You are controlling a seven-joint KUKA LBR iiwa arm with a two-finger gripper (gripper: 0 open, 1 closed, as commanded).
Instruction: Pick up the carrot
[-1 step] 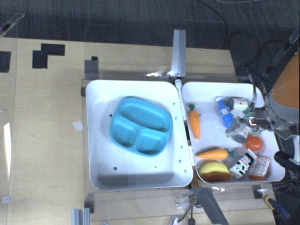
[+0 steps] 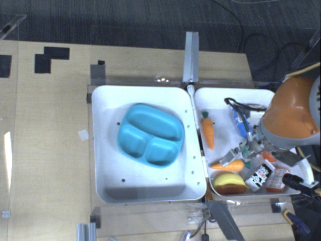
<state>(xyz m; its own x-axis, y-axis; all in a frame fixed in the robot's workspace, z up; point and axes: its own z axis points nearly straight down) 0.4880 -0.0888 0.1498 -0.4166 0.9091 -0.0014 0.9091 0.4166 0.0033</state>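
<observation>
Jaws [image 2: 239,157] low over second carrot [image 2: 228,165], opening unclear

Big orange band [image 2: 291,114] bulging above the wrist, grey casing just behind it. Below sits the gripper [image 2: 244,152], small metal parts with greenish fittings, and a black cable [image 2: 241,104] looping out beside it.

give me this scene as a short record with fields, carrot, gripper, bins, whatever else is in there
carrot: lying along the left wall of the right bin, green top toward the far side, apart from the gripper
gripper: low in the right bin, over a second orange piece
left bin: holds a blue divided tray
near corner of right bin: yellow and red fruit
task state: carrot not yet picked up
</observation>
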